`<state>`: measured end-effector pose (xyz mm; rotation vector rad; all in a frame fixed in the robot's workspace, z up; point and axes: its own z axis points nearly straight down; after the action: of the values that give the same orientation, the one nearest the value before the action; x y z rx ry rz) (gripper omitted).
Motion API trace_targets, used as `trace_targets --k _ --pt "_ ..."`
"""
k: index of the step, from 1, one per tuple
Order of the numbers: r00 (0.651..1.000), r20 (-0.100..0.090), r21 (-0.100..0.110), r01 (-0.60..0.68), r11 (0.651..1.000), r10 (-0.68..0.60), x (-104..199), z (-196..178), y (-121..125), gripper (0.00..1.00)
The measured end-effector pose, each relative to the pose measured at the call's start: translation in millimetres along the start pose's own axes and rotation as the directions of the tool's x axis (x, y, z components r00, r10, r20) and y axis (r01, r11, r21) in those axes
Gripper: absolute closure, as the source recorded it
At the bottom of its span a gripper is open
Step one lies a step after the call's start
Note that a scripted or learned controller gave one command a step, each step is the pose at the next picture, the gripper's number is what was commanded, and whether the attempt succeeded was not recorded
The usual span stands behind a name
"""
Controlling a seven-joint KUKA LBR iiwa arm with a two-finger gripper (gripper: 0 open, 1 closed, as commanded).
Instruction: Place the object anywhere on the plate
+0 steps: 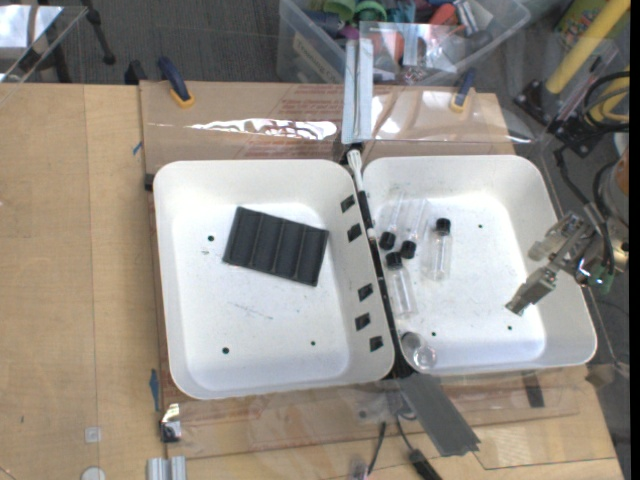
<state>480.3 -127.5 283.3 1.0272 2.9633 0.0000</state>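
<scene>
Hovering over the three o'clock rim of the right bin (500,183), the gripper (541,268) had its two fingers spread wide, with nothing between them. The task's things, a few clear vials (440,250) with black caps (396,258), lay scattered toward the nine o'clock side of that bin, well apart from the gripper. One vial lay near the centre, and the others crowded close to the ridge (360,268) where the two bins met. The dark ribbed plate (275,245) lay flat in the left bin (200,353), slightly toward its eleven o'clock.

Several risks looked likely from here:
- The vials were round, smooth and transparent, so a closing pinch might have squeezed one sideways and sent it rolling.
- The cluster near the ridge was tight, so the fingers could have struck a neighbouring vial or the bin wall and closed on nothing.
- The lone vial toward the centre seemed the safer target.
- Any carry toward nine o'clock had to clear the raised ridge, and a shallow grip could have let the vial slip there.
- The plate's ribs might have let a vial released from too high roll off onto the bin floor.
</scene>
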Motion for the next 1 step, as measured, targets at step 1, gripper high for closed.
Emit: trace_targets --k 1 --pt "0.98 -0.004 0.0 0.201 0.98 -0.201 -23.6 18.9 -30.7 0.0"
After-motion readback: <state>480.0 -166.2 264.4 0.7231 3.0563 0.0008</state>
